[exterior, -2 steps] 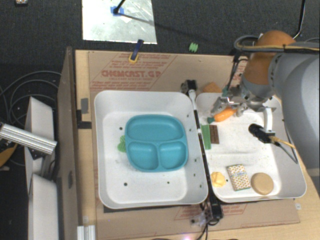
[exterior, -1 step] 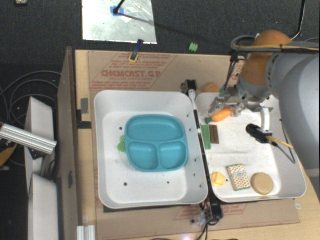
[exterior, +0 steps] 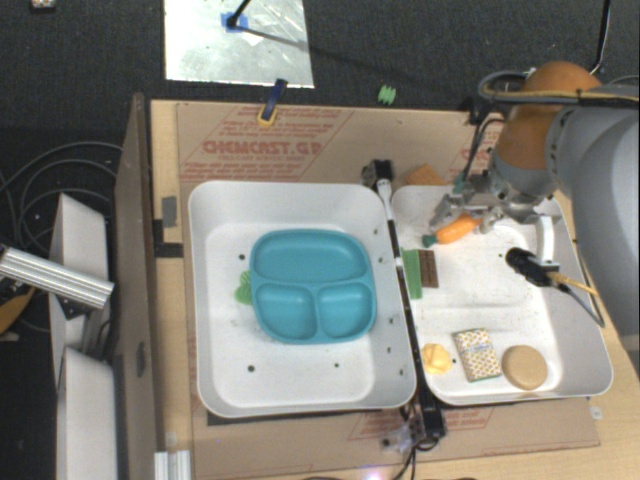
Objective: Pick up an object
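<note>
1. Camera view: the left bin (exterior: 205,298) holds a blue tray (exterior: 310,283) with three compartments, lying flat at its middle.
2. A small green piece (exterior: 243,288) pokes out from under the tray's left edge.
3. Just right of the tray, past the wall where the two bins meet, a brown bar (exterior: 429,268) lies beside a green strip (exterior: 411,271) in the right bin (exterior: 480,293).
4. Right of the tray and nearer the camera than it, a yellow lump (exterior: 435,356), a patterned packet (exterior: 477,354) and a round tan disc (exterior: 524,366) sit in a row, close together.
5. Right of the tray, level with its far edge, the carrot (exterior: 457,231) lies on the bin floor, its green end toward the tray.
6. The gripper (exterior: 468,211) is right at the carrot, on its far side; from this angle it cannot be made out whether it is released, clenched or grasping the carrot.
7. Furthest right of the tray, the grey arm (exterior: 595,168) reaches in, its orange band (exterior: 545,103) above the gripper.
</note>
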You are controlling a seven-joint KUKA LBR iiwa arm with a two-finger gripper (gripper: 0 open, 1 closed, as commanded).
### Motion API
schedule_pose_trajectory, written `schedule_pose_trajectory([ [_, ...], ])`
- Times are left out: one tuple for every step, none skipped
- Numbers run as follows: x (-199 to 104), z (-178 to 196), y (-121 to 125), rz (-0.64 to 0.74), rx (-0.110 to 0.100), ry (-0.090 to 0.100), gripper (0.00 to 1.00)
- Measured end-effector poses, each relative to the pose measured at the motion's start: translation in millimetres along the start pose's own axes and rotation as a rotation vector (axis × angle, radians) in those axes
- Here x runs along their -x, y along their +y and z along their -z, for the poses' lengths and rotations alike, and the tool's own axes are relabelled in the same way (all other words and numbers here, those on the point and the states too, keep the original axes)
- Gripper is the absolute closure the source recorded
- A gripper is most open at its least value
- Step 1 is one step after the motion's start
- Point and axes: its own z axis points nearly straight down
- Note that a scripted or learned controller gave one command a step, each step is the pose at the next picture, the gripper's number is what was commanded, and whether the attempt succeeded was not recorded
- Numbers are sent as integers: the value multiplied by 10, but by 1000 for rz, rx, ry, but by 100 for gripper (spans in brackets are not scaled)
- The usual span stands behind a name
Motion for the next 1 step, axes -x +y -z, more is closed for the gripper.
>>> schedule_pose_trajectory([
  [-6, 99, -13, 2, -10, 3, 100],
])
